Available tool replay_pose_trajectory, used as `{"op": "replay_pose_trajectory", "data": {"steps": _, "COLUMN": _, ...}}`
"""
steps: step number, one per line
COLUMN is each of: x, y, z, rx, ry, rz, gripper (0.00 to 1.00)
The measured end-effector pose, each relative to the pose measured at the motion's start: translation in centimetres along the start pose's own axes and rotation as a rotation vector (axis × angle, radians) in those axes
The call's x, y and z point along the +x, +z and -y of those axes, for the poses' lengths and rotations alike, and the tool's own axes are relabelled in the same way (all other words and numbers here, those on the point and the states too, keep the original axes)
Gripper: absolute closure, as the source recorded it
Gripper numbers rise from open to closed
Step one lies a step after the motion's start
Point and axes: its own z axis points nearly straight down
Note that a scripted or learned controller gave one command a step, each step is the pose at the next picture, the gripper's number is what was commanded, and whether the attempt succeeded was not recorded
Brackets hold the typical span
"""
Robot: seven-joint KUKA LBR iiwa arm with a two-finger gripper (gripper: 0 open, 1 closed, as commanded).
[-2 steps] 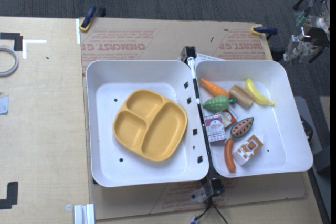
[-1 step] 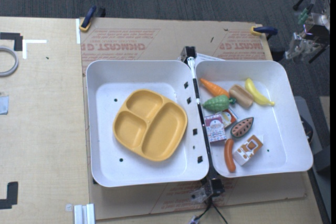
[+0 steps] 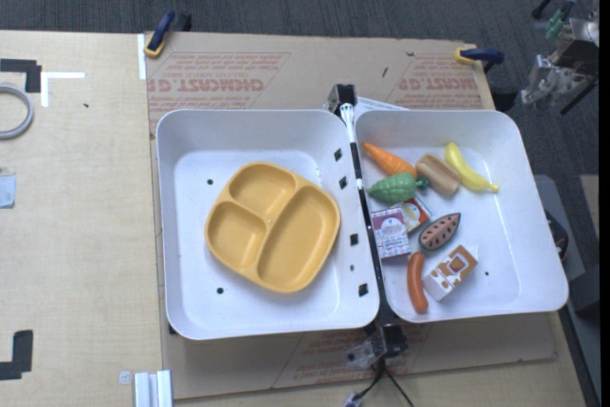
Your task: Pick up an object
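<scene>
The 2 bins (image 3: 181, 300) are white. The divided plate (image 3: 273, 226) is yellow. The toy banana (image 3: 468, 167) is yellow, the carrot (image 3: 388, 157) orange, the pepper (image 3: 396, 188) green, the sausage (image 3: 416, 282) red-orange.

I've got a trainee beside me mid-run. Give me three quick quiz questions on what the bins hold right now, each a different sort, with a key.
1. True or false: the yellow divided plate lies in the right bin.
2. Which item lies nearest the banana? A) hot dog bun B) small carton C) red sausage
3. Fill in: the carrot lies just above the green ____.

Key: 1 false, it lies in the left bin; 2 A; 3 pepper.
</scene>
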Motion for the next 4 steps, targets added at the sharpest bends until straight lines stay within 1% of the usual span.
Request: {"op": "replay_pose_trajectory", "data": {"steps": 4, "x": 0.0, "y": -3.7, "z": -0.2, "rx": -0.002, "ry": -0.011, "rz": 0.006, "gripper": 1.00}}
